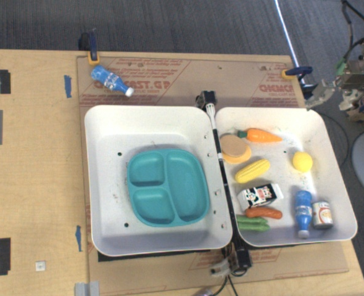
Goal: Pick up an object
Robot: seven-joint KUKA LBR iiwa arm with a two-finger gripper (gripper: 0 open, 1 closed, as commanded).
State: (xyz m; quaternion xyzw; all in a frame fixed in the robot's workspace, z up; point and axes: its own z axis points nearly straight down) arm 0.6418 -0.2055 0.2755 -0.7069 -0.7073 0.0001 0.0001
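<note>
Nearest the camera, at the front seam where the two bins meet, a black clamp (239, 261) sits on the cardboard sheet (169, 73) that covers the desk (28, 165).

Just beyond it, the right bin (339, 184) holds all the loose things that could be picked. Along its front lie a green bean pod (253, 225) and, touching it from behind, a red pepper (263, 213). To their right a blue bottle (303, 211) lies beside a small can (322, 214), both near the front right corner. A black-and-white carton (259, 195) rests just behind the pepper. Farther back come a yellow corn cob (252, 170), a yellow lemon (302, 161) set apart to the right, a round tan bun (234, 148) against the left wall, and an orange carrot (263, 136) next to the bun at the far end.

The left bin (102, 165) carries a teal divided plate (168, 187), lying flat near its middle.

Behind the bins a second black clamp (205, 98) grips the seam. A second blue bottle (111, 80) lies on the cardboard past the left bin's far edge, well apart from the rest.

At the far right, outside the right bin's back corner, what appears to be the gripper (336, 88) hangs among cables; whether its jaws are wide or narrow cannot be told, and it is touching none of the objects.
</note>
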